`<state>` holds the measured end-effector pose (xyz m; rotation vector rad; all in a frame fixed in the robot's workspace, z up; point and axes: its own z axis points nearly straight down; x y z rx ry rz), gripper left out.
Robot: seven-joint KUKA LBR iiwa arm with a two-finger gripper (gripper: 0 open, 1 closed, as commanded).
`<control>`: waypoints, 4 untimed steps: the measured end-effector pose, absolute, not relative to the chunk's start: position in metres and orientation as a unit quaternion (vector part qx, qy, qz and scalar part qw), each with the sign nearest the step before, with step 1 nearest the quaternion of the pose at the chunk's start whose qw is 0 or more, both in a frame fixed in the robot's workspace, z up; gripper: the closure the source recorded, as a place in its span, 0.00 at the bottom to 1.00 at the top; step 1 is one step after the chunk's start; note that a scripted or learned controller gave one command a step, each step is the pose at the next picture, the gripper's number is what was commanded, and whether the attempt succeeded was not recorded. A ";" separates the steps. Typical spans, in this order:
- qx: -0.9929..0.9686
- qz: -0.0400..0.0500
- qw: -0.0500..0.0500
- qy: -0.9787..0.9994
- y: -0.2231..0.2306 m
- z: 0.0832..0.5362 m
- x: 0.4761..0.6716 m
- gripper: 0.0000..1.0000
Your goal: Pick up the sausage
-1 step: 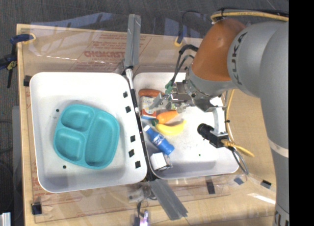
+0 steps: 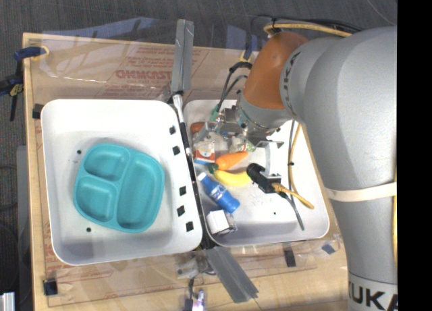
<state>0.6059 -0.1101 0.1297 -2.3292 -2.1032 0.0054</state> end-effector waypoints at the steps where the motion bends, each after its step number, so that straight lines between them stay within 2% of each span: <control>1: -0.766 -0.009 -0.008 -0.643 -0.133 0.106 0.666 0.00; 2: -0.764 -0.008 -0.007 -0.646 -0.132 0.116 0.666 1.00; 3: -0.763 -0.008 -0.007 -0.646 -0.131 0.116 0.666 0.00; 4: -0.727 -0.001 -0.001 -0.686 -0.123 0.095 0.643 0.00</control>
